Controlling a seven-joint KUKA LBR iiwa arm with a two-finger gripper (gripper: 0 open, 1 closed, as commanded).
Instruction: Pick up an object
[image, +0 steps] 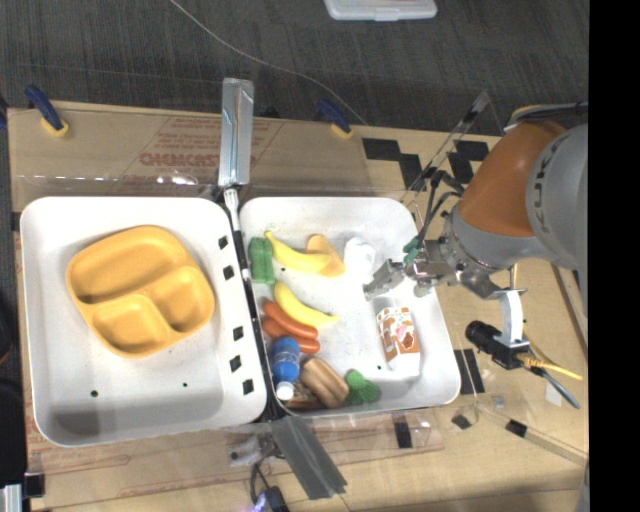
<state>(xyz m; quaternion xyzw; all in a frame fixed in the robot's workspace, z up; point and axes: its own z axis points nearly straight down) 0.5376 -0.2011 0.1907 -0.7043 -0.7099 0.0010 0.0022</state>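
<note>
Nothing lifted yet, by the look of it: every item lies on the floor of the right bin (437, 372), so the whole pick seems left to do — choose, close, raise. Gripper (385, 277) hangs low over the middle of that bin, reaching in from the right under the orange-banded wrist; grey fingers point leftward, but too blurred and foreshortened to say whether spread or pressed together, so cannot tell. Nothing seen between them, and no clear contact with any item. Just below and slightly right of the tip, a small carton (398, 335) with an orange-and-white label, lying flat and the nearest candidate. Up and to the left, a white item (358, 252) beside a yellow banana (296, 257). Further left and lower, a second banana (300, 306) above a red sausage (290, 324). Well down-left, a blue-capped bottle (285, 365), a brown bread roll (324, 380) and a green piece (362, 388). Far left, in the other bin, a yellow divided tray (140, 288), well apart from the gripper.
</note>
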